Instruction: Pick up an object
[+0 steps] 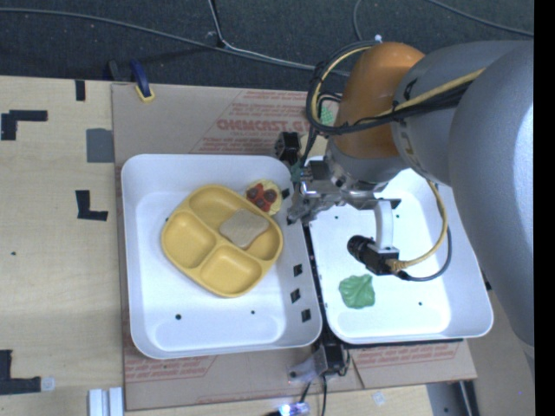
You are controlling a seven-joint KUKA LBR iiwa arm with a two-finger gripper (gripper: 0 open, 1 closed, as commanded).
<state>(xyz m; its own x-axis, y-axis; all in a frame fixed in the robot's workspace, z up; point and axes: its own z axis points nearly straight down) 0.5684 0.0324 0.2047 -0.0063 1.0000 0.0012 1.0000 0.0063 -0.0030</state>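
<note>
A yellow divided plate (208, 241) lies in the left bin (147, 319). On it rests a tan square piece (244, 227). A small red and dark object (263, 196) sits at the plate's upper right corner. In the right bin (460, 319), near the front, lies a green crumpled object (356, 291). My gripper (299, 202) hangs over the divide between the two bins, just right of the red object and well above the green one. The wrist hides what is directly under it.
The grey arm with its orange band (381, 102) covers the back of the right bin. A black cylinder with a yellow cable (368, 251) hangs from the wrist over the right bin. Cardboard (217, 120) lies under the bins.
</note>
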